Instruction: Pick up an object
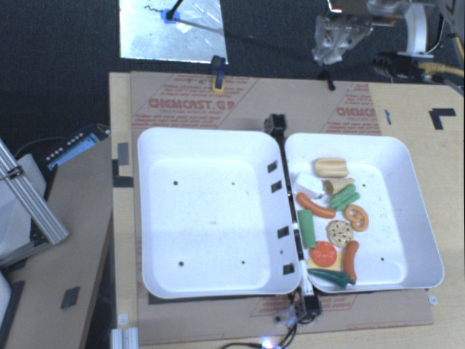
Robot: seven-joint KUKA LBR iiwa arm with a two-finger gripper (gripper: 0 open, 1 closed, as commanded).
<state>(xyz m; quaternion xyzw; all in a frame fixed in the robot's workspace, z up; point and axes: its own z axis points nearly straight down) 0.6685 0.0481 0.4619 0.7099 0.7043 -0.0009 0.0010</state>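
Toy food lies in the right bin, gathered along its left side: a tan bread roll, a green bean pod, an orange sausage, a pretzel, a round cracker, a red tomato slice, another sausage and a green strip. My gripper hangs high above the far edge of the bench, well behind the right bin, with nothing between its fingers.
The left bin sits beside the right one, joined by black clips along the shared wall. A shiny metal sheet lies at the back left. A yellow and blue clamp stands at the board's far edge.
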